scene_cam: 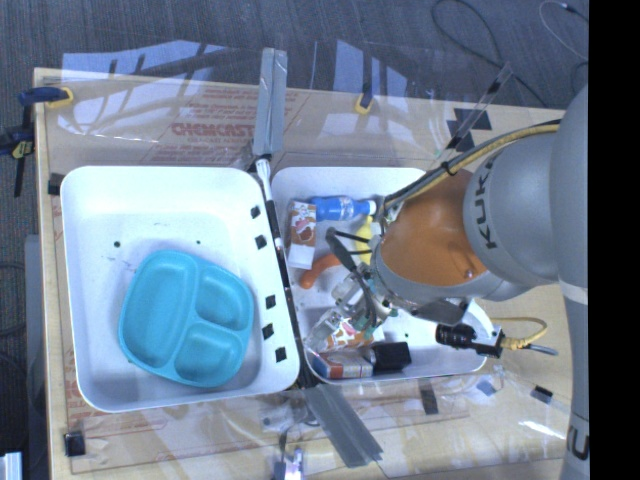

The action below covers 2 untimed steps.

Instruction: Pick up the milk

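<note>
"KUKA" on grey arm (520, 218), faint red print on bench (215, 128)

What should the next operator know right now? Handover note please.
Tool: low in the right bin, over the clutter near its left wall; finger state unreadable.
Milk: can't single it out. A small carton and a bottle lie at the bin's far left; colourful packets sit under the tool.
Left bin: blue divided tray.
Done: no lift visible.
Left: grasp and lift the milk.

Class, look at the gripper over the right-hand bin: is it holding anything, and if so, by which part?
It cannot be told. The gripper is down among the cluttered items in the right bin, and nothing is clearly seen between its fingertips.
</note>
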Each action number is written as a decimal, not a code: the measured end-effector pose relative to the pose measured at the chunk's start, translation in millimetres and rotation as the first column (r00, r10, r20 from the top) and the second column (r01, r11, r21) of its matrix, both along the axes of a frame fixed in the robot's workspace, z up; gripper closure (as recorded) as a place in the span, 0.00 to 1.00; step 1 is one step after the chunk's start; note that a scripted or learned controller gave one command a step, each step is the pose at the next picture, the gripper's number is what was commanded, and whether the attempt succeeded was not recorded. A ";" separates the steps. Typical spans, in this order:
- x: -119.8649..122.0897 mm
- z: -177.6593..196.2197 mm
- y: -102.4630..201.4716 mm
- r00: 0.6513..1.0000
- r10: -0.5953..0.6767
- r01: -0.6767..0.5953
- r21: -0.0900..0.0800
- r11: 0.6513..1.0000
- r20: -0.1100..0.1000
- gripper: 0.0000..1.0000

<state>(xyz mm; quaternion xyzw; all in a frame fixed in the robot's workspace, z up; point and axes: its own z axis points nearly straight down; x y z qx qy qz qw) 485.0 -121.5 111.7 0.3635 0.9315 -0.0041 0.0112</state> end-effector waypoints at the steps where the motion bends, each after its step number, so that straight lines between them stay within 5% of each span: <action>1: 0.7 9.3 1.1 1.000 0.005 -0.005 0.001 1.000 0.000 1.00; 2: -6.9 88.4 12.4 0.938 0.345 -0.345 0.014 0.939 -0.015 1.00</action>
